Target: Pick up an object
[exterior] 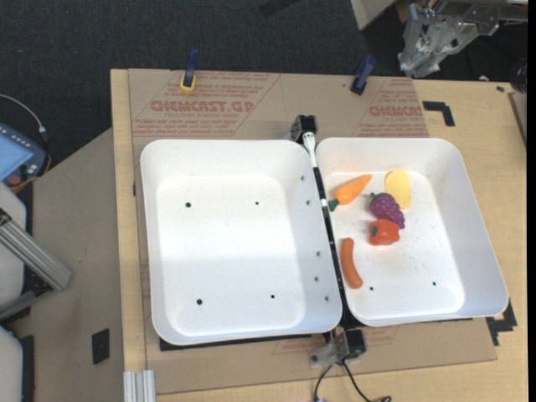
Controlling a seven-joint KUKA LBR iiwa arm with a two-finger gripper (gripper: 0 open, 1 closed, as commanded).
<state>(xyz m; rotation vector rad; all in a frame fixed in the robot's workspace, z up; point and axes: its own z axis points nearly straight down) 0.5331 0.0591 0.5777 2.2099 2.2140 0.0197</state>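
Observation:
The right bin (452, 224) holds several toy foods. An orange carrot (352, 188) lies near its left wall, with a yellow lemon (399, 188) to its right. Purple grapes (387, 208) sit just below them, touching a red pepper (384, 233). An orange-red sausage (351, 263) lies lower, close to the divider. My gripper (421, 53) hangs at the top right, beyond the back edge of the bench and well away from the foods. Nothing shows between its fingers.
The left bin (226, 241) stands beside the right one on a brown board. A yellow clamp (189, 78) and a blue clamp (363, 74) hold the board's back edge. A black clip (303, 127) sits where the bins meet.

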